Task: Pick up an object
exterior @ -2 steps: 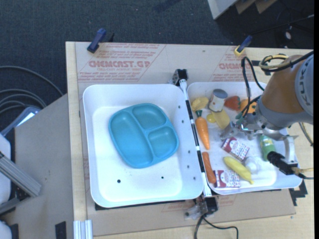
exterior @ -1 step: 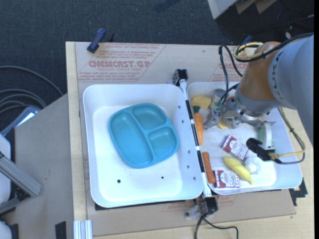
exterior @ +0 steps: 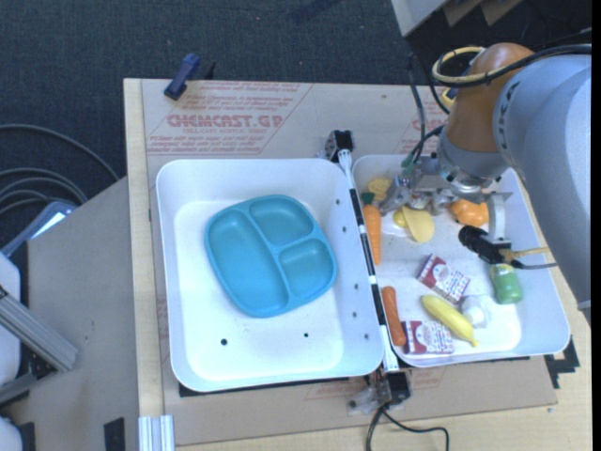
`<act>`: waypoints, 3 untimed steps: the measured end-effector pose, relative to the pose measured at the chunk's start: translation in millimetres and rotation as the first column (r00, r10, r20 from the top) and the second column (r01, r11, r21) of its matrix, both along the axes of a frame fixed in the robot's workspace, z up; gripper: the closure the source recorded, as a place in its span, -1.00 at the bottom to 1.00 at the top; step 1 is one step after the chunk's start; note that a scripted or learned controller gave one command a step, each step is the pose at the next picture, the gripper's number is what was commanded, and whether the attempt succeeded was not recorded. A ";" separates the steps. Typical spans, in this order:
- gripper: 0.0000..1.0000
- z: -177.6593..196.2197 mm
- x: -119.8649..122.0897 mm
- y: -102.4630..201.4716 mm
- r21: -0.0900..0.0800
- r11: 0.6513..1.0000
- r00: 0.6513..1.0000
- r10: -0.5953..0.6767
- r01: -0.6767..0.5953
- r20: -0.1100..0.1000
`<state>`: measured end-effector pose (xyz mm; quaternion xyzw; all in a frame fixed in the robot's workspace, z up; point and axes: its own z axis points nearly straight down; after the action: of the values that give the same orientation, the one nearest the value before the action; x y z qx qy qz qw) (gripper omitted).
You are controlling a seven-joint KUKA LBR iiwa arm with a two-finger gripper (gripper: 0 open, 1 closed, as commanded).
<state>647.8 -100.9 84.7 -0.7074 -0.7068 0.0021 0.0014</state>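
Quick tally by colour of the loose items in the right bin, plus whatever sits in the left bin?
Yellow: 3, banana, two pieces
Orange: 3, carrots, piece
Red-white cartons: 2
Green: 1
Blue plate: 1
Total: 10

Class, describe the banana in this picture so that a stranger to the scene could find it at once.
Find the right-hand white bin, the one crowded with small things, and look toward its near edge. The banana lies there at a slant, just above a red and white carton. It is the only long, curved, all-yellow piece; the long pieces by the divider are orange.
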 end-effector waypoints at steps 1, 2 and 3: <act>1.00 9.6 -0.9 0.7 0.001 1.000 1.000 0.001 -0.001 -0.006; -1.00 11.0 0.9 0.9 0.000 1.000 1.000 0.002 -0.002 0.001; -1.00 1.5 15.1 4.2 -0.002 1.000 1.000 0.003 -0.003 -0.018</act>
<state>662.8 -96.7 86.2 -0.7064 -0.7078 0.0093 0.0070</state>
